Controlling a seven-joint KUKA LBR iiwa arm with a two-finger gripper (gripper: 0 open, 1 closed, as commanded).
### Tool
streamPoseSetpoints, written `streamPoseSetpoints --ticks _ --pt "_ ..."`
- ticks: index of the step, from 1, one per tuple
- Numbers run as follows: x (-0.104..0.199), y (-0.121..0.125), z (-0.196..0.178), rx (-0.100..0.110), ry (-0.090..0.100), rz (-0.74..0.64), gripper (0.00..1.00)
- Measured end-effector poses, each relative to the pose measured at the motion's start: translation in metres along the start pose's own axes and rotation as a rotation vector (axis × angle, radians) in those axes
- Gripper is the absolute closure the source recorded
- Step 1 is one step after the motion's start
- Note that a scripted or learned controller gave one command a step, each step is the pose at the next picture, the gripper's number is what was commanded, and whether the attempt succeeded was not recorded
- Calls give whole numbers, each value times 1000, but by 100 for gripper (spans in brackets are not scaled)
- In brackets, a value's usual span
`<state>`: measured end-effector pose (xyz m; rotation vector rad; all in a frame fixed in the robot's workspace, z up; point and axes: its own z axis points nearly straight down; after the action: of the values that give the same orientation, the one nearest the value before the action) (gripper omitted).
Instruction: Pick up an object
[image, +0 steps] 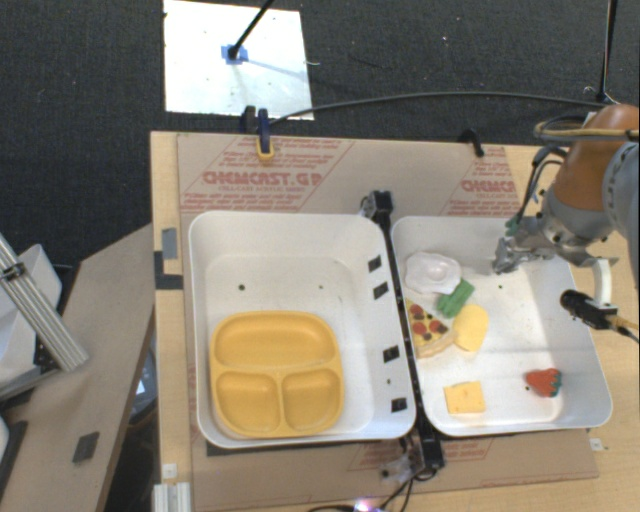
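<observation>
We cannot tell the gripper (505, 258) state; the small red plastic strawberry (543, 381), lower right, looks light, rigid, best pinched across its middle.

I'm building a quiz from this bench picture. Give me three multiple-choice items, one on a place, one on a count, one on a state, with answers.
1. Where does the yellow divided tray lie?
A. in the left bin
B. in the right bin
C. on the cardboard behind the bins

2. How many compartments does that tray have?
A. two
B. three
C. five

3. What does the gripper do?
A. it grips the red strawberry toy
B. it presses on the pizza slice
C. it is over the far part of the right bin, touching no toy

Answers:
1 A: the tray sits on the floor of the left bin.
2 B: one wide section at the back, two smaller ones in front.
3 C: it is by the back of the right bin, apart from the strawberry toy and pizza slice.
</observation>
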<state>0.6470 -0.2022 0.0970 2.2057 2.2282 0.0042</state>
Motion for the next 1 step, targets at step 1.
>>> streamPoseSetpoints --ticks 1 --pt "2 9 -64 -2 0 3 100"
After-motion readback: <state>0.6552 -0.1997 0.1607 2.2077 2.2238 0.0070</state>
